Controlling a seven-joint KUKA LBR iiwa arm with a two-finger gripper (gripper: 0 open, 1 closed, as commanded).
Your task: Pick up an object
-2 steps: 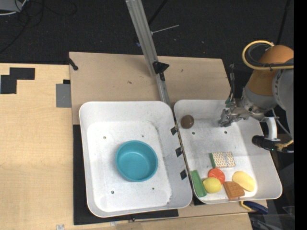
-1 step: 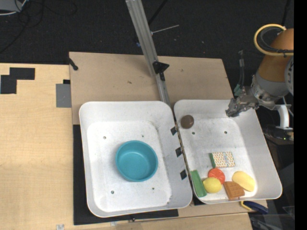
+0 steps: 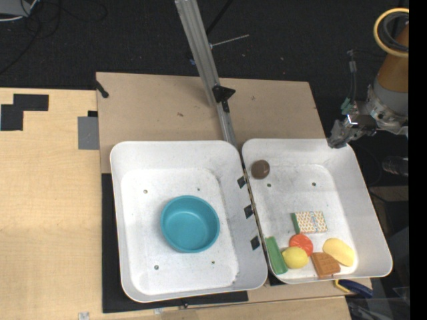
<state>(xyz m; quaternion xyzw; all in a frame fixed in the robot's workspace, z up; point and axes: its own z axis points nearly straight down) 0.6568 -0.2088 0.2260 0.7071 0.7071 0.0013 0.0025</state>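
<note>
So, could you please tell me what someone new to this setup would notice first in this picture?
Most likely the blue bowl, alone in the middle of the left bin. Next would be the bright cluster in the near corner of the right bin: a yellow lemon, a red tomato, a green stick and a brown slice, with a dark brown ball apart at the far corner. The arm's tool hovers at that bin's far right corner.

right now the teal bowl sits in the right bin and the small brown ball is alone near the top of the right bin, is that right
Not quite. The teal bowl sits in the left bin, not the right one. The rest holds: the small brown ball lies alone near the top of the right bin, apart from the cluster at its lower end. The camera view shows this.
</note>
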